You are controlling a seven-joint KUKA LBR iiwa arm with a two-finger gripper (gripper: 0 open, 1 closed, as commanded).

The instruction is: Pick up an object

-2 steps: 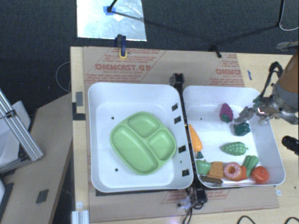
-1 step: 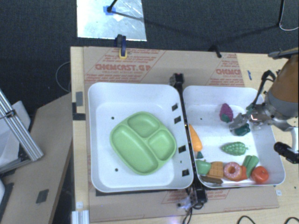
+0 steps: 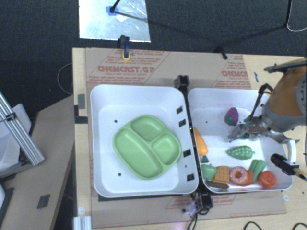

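1. The right bin (image 3: 218, 102) holds all the toy food; nothing is lifted yet.
2. The green plate (image 3: 146, 146) sits alone in the left bin (image 3: 103, 128).
3. The gripper (image 3: 241, 130) hangs low between the purple grapes (image 3: 231, 116) and the green corn (image 3: 240, 152); I cannot tell whether it is open or closed.

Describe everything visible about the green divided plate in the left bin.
The green divided plate is pale green, rounded, plastic-looking, with three compartments: one long one and two smaller ones. It lies flat, turned at a diagonal, near the middle of the left white bin, touching only the bin floor. Its compartments hold nothing. The gripper is over the other bin.
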